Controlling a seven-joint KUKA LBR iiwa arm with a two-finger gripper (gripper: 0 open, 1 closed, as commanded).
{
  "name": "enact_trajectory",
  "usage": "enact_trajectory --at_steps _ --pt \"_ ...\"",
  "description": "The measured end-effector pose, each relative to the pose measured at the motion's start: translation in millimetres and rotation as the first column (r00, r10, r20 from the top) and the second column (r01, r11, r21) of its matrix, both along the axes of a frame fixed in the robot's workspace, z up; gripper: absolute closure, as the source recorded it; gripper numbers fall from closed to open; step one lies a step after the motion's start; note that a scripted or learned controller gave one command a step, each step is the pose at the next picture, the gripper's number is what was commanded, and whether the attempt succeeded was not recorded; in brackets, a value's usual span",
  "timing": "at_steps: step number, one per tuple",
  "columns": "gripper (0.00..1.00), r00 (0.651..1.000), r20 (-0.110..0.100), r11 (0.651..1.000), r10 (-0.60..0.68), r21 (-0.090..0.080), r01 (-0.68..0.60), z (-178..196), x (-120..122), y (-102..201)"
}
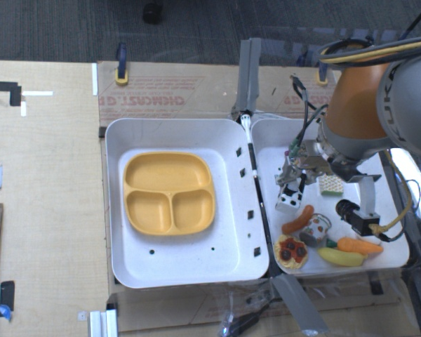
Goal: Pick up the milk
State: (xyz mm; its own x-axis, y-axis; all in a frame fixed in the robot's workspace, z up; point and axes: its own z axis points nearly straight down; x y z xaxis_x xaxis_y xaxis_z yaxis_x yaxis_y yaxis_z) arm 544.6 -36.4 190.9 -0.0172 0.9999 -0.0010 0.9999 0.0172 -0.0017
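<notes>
At the near edge of the right bin [400, 255] lay a pizza slice [292, 251], a yellow banana [341, 257], a carrot [360, 245] and a sausage [297, 220], all close together. Just beyond them the milk [290, 200], a small white carton with black patches, stood in the bin's left half, directly under the gripper [293, 181]; how wide the pincer stood, and whether it touched the carton, could not be told. Farther left, the other bin [119, 188] held a yellow divided plate [170, 192].

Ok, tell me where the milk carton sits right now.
The milk carton is in the right bin, near its left wall, directly under the gripper, with the hot dog just below it.
</notes>
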Motion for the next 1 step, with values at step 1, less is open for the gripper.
enact_trajectory --at_steps 1 --pt "1.0 0.974 0.001 0.974 0.226 -0.001 -0.226 55.4 -7.9 35.9"
